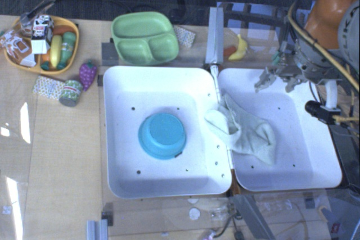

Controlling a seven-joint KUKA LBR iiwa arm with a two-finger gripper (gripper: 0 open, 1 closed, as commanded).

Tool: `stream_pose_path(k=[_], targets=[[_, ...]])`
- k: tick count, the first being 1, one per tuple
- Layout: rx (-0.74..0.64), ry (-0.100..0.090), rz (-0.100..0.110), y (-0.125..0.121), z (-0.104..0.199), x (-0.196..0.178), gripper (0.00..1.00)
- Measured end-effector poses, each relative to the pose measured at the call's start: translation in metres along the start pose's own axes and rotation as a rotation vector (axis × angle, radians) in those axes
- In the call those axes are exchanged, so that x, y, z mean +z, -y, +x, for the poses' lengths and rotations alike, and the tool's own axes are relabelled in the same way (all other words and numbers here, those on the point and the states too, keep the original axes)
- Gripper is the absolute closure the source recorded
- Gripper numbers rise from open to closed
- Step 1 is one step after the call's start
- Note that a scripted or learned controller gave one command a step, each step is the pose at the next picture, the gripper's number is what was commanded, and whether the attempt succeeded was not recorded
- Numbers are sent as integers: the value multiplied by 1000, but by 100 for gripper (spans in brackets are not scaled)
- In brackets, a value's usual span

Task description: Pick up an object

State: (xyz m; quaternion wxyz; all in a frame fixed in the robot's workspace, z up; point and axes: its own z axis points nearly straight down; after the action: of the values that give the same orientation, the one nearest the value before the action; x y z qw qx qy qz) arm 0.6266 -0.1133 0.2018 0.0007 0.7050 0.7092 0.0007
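On the worktop [62,177] two white bins sit side by side. From where I stand, the left bin [124,166] holds a blue bowl [162,135], turned mouth down I think, well apart from anything else. The right bin [304,171] holds a pale crumpled cloth [250,135], its near edge draped over the divide between the bins. The arm [332,14] hangs over the right bin's far corner, and its pincer [280,80] is splayed apart with nothing between the fingers. The cloth looks the nearer target: it lies toward the front and a little left of the pincer, its long axis running slantwise from the divide toward the bin's middle. The bowl lies much farther left.
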Motion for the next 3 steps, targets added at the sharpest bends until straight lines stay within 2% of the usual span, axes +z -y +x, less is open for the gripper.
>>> stream_pose_path(k=[1,2,3], targets=[[34,0,-2,-37,71,17,0],[169,-1,-2,-44,155,16,0],[528,1,1,-2,99,18,0]])
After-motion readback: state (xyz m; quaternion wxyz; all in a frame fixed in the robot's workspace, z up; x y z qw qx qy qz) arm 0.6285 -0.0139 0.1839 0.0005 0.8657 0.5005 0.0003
